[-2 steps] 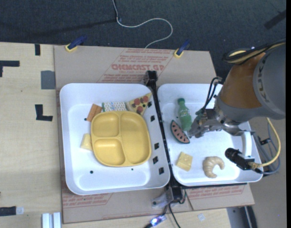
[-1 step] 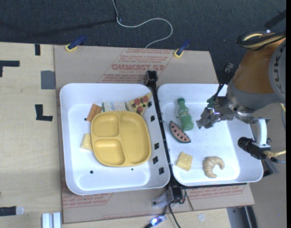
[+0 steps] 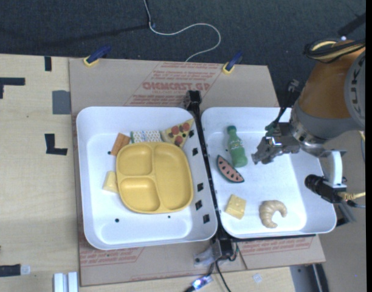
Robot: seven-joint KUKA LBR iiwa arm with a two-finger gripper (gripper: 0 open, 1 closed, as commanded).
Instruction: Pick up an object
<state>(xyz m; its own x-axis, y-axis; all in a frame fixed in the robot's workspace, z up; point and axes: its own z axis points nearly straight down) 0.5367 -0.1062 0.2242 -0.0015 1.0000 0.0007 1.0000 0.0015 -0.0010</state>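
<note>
- My dark two-finger pincer (image 3: 264, 153) is hovering over the right white bin (image 3: 295, 224); jaw state: cannot tell.
- Green plastic bottle (image 3: 236, 146) is lying just left of it, untouched.

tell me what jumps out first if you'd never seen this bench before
The big yellow divided plate filling the middle of the left bin draws the eye first, with small toy foods poking out around its edges. Next is the grey and orange arm reaching in from the right, its gripper poised over the right bin beside a green bottle, with a watermelon slice, cheese wedge and croissant nearer the front.
</note>
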